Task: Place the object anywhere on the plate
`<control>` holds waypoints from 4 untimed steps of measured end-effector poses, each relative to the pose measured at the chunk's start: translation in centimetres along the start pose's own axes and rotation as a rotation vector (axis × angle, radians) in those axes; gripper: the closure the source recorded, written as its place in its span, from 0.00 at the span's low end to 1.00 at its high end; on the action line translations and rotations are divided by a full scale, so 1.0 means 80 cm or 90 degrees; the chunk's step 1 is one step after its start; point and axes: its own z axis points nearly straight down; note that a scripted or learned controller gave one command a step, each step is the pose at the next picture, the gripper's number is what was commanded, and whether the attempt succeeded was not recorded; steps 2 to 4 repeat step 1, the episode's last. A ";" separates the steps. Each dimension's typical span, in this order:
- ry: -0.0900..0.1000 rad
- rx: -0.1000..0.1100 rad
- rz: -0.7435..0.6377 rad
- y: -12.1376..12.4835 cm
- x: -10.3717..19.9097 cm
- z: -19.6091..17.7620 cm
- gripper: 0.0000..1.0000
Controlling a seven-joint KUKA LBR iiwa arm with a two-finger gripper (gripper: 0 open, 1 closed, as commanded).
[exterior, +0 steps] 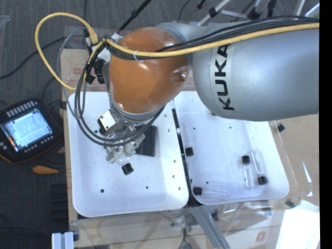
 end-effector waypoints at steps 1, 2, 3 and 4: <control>0.000 -0.001 -0.073 0.054 0.021 -0.046 1.00; 0.000 -0.001 -0.073 0.054 0.021 -0.046 1.00; 0.000 -0.001 -0.073 0.054 0.021 -0.046 1.00; 0.000 -0.001 -0.073 0.054 0.021 -0.046 1.00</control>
